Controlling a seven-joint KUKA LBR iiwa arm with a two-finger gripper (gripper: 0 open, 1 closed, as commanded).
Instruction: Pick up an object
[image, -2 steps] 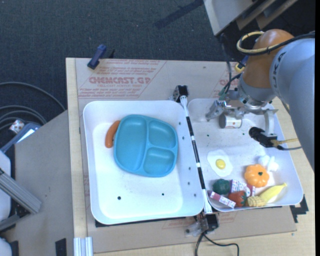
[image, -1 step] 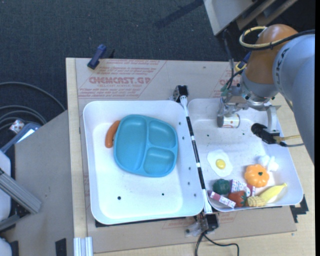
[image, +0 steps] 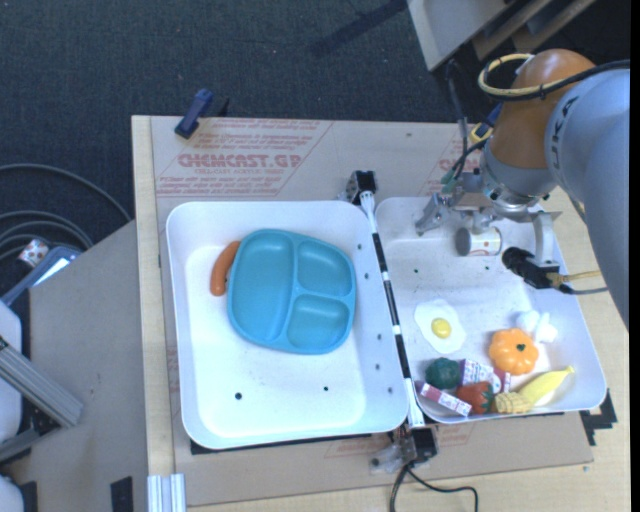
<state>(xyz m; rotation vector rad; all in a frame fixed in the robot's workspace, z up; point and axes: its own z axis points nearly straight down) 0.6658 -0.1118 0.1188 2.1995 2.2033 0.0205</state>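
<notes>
My gripper (image: 476, 222) hangs over the far end of the right bin (image: 590, 375), reaching in from the upper right. Directly under it is a small pale cylinder with a red mark (image: 486, 241); I cannot tell whether it is held or lying on the bin floor. Nearer the front of that bin lie a fried egg (image: 440, 326), an orange pumpkin (image: 514, 351), a yellow corn cob (image: 537, 389), a green broccoli piece (image: 443, 372), a red item (image: 478, 396) and a small white piece (image: 541, 325).
The left bin (image: 205, 395) holds a blue divided plate (image: 292, 290) with an orange sausage (image: 220, 268) at its left edge. A rail with black clips (image: 385, 290) divides the bins. A blue clip (image: 193, 113) lies on the cardboard behind.
</notes>
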